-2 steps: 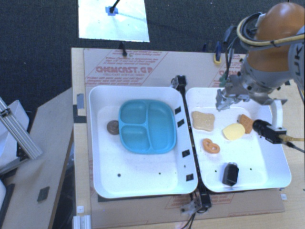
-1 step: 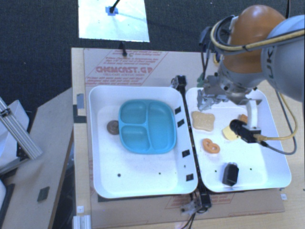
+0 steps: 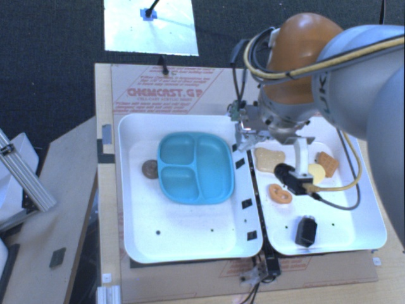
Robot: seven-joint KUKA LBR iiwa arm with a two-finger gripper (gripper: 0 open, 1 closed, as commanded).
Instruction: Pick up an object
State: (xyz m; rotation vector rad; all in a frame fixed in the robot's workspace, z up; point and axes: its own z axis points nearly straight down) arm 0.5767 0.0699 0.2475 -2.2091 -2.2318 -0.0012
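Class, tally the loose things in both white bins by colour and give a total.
Blue: 1, plate
Brown: 2, round disc, ridged piece
Tan: 1, toast slice
Orange: 1, ring
Yellow: 1, chunk
Black: 1, block
Total: 7

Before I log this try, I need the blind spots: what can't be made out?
Back of the right bin: hidden under the arm, camera view.
Slice of toast: top edge under the arm.
Yellow piece: partly covered, kind unclear.
Small round thing by the blue plate: too small to identify.

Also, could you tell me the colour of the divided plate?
The divided plate is light blue, clearest in the camera view.
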